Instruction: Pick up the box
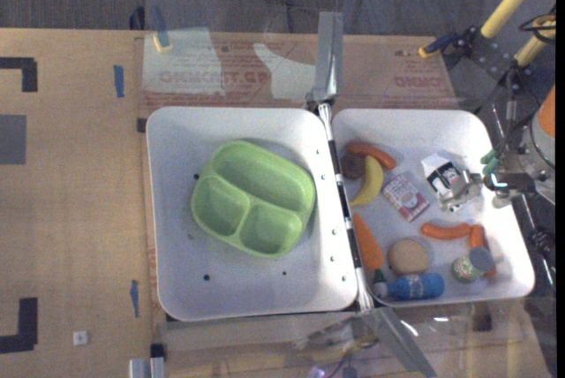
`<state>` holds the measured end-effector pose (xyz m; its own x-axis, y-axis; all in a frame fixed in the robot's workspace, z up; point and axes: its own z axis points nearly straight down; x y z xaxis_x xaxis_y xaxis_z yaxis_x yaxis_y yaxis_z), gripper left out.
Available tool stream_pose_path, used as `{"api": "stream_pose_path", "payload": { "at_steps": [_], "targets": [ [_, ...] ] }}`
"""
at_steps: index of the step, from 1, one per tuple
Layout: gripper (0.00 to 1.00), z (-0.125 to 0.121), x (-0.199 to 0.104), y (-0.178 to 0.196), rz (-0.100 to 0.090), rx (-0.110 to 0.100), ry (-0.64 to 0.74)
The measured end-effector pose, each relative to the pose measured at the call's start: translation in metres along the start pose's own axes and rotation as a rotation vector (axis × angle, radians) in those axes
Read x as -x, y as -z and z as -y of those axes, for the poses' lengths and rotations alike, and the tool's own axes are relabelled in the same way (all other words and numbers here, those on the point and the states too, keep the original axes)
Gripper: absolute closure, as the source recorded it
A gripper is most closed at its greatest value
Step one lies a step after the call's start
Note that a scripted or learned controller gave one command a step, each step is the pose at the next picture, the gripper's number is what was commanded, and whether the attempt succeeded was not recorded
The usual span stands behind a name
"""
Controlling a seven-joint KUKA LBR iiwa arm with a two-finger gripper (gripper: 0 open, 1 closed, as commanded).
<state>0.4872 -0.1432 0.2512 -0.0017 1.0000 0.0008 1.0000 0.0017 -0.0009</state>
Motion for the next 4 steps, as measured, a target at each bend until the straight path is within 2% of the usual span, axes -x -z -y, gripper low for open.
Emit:
{"api": "stream_pose_path", "payload": {
  "at_steps": [1,2,3,4],
  "targets": [
    [0.0,0.0,0.0,0.0,0.0,0.0,0.0],
    [0.0,-0.022,-0.04,-0.165,0.0,0.007,-0.233],
    [0.0,-0.078,-0.024,-0.165,0.001,0.005,-0.146],
    [0.0,-0.174,0.017,-0.163,-0.017,-0.054,-0.245]
  ]
}}
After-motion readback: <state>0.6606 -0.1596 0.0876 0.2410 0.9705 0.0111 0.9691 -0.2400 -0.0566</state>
